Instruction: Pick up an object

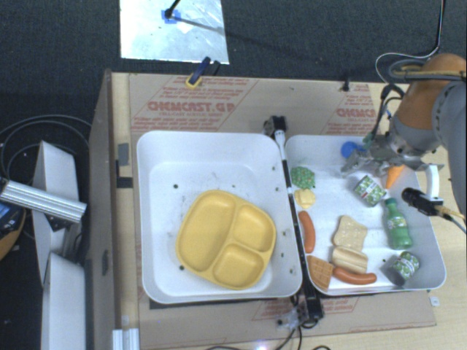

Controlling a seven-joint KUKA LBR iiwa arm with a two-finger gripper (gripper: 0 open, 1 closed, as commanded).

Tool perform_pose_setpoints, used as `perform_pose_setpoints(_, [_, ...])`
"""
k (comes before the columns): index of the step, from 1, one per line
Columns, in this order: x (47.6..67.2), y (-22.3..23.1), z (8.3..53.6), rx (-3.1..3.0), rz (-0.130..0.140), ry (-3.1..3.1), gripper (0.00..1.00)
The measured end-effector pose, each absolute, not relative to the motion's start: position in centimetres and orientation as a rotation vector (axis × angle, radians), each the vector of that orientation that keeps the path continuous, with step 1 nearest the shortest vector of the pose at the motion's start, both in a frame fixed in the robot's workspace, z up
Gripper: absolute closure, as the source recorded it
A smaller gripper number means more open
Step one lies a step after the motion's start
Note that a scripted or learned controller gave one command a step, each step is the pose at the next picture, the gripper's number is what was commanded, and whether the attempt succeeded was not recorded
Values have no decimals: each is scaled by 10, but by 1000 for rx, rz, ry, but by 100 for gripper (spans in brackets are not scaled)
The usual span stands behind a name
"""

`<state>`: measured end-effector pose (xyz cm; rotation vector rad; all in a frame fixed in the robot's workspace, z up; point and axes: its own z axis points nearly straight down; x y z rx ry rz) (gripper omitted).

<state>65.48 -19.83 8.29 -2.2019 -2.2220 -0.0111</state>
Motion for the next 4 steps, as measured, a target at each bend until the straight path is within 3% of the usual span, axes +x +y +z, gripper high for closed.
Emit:
perform_pose_setpoints(1, [663,-190,80,-2205,23,-2208,0])
perform_pose_setpoints(2, [670,-207,164,-2223,-4,-2229,0])
perform_pose_setpoints(3, [642,-207,84,-2220,0,-2223,0])
perform_pose_setpoints(4, [644,-207,96,-2220,-2,-2228,100])
